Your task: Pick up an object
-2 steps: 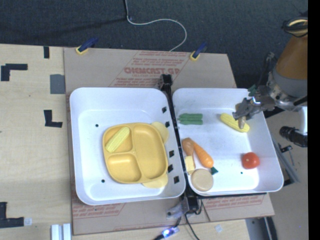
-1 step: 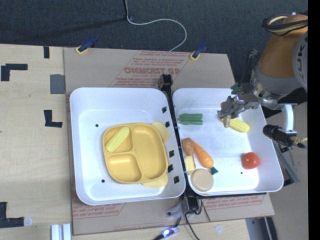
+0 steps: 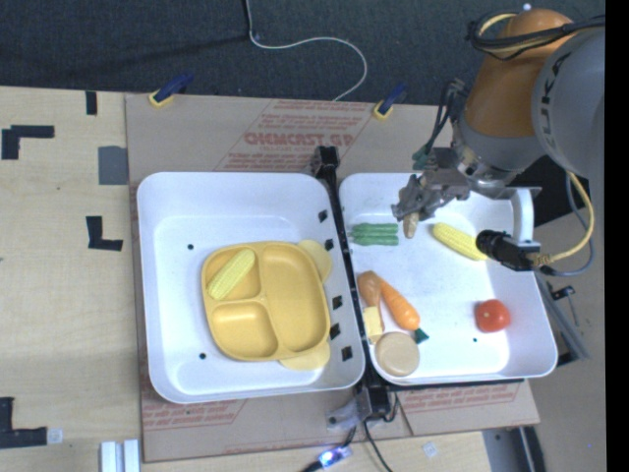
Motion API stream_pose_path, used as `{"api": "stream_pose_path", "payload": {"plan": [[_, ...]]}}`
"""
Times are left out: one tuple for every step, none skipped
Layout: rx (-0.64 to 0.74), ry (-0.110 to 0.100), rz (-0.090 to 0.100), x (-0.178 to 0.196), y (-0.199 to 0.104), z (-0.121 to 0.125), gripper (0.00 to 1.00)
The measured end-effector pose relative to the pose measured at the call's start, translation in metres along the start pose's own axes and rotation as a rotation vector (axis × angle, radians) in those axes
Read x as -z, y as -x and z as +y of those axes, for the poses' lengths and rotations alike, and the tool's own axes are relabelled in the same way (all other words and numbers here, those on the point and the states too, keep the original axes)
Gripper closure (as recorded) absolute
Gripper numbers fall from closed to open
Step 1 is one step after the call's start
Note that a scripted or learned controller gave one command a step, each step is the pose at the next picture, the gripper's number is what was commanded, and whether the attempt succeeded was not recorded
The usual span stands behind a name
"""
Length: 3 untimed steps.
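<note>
My gripper [image 3: 406,219] hangs over the back left part of the right bin [image 3: 531,362], open with nothing between its fingers. A green bean pod [image 3: 373,234] lies just to its left on the bin floor. A yellow corn cob [image 3: 457,241] lies just to its right. Nearer the front are an orange carrot [image 3: 398,305], a small orange piece [image 3: 369,285], a pale yellow stick [image 3: 372,321] and a round beige cup [image 3: 398,354]. A red tomato [image 3: 492,315] sits at the front right.
The left bin [image 3: 162,264] holds a yellow divided plate [image 3: 275,308] with a yellow corn piece [image 3: 231,271] in its back compartment. A black divider [image 3: 339,254] runs between the bins. A black cable plug [image 3: 501,249] hangs off the arm over the right bin.
</note>
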<state>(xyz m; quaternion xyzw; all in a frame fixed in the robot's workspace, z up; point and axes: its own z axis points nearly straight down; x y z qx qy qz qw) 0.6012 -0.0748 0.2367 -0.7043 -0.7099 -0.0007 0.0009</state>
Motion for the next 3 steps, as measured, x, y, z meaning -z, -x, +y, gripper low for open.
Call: {"api": "stream_pose_path", "payload": {"plan": [[-0.001, -0.003, 0.000, -0.012, -0.056, 0.005, 1.00], [-0.001, -0.002, -0.001, -0.024, -0.109, 0.021, 1.00], [0.000, 0.000, 0.000, -0.012, -0.163, 0.028, 1.00]]}}
